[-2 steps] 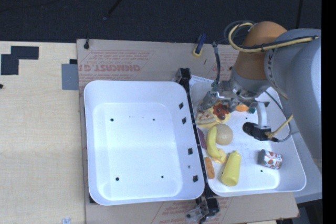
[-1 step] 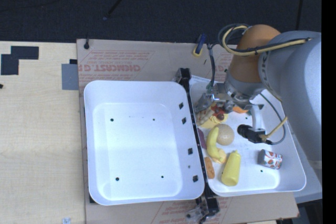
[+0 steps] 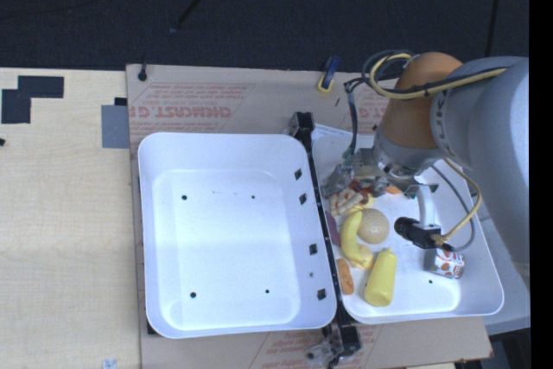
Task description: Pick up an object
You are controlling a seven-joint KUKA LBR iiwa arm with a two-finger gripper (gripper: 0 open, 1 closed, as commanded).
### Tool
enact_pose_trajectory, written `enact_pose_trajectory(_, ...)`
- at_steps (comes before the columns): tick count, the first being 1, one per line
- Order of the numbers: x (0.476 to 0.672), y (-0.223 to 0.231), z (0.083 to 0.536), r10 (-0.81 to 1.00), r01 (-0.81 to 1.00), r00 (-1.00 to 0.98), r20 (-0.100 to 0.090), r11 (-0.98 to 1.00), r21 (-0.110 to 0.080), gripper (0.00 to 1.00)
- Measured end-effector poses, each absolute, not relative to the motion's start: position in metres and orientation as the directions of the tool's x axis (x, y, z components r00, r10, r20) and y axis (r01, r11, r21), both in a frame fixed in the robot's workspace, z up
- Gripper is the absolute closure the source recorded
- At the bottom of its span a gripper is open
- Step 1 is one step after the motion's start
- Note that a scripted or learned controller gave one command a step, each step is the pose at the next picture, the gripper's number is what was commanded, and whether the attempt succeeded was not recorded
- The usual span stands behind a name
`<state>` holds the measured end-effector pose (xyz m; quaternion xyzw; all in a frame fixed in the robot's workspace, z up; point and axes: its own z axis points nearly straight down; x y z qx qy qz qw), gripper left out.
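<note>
Gripper: gripper [image 3: 361, 173] sits low over the far-left part of the right bin [image 3: 484, 300], hanging off the grey arm [image 3: 484, 117]. Honestly can't tell if it's spread or closed, the wrist hides that end.

Under the gripper: a jumble of small pinkish bits [image 3: 344, 201] packed against the bin's left wall, just beside or touching the tool (too cluttered to name any of it). That looks like the likeliest target, but that's my guess.

Next out: a banana [image 3: 350, 238] curving along the left wall, with a round tan ball [image 3: 374, 226] tucked against it.

Near edge of the bin: a yellow bottle-shaped thing [image 3: 381, 276] lying on its side, and a small orange piece [image 3: 346, 277] just to its left by the wall.

Off to the side: a little red-and-white can [image 3: 449, 264], well apart from the pile, on the bin's right half.

Left bin: left bin [image 3: 225, 229] is just bare white floor.

Done so far: the approach, I'd say, since the tool is down at the pile. Nothing looks lifted; every item I can make out is resting on the bin floor.

Left to do: get a solid grip on one item and raise it clear. No sign of a hold yet.

Worry: stuff is crammed together by the wall, so a grab there could slip or snag two things.
</note>
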<state>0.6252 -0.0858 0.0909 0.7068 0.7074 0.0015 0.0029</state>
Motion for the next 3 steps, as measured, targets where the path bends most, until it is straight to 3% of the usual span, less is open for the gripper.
enact_pose_trajectory(1, 0.626, -0.088, 0.103, 1.0, 1.0, 0.003, -0.004, -0.003, 0.007, 1.0)
enact_pose_trajectory(2, 0.646, -0.002, 0.193, 1.0, 1.0, -0.008, 0.002, 0.008, 0.005, 1.0)
enact_pose_trajectory(3, 0.644, -0.025, 0.244, 1.0, 1.0, 0.0, 0.0, 0.0, -0.001, 1.0)
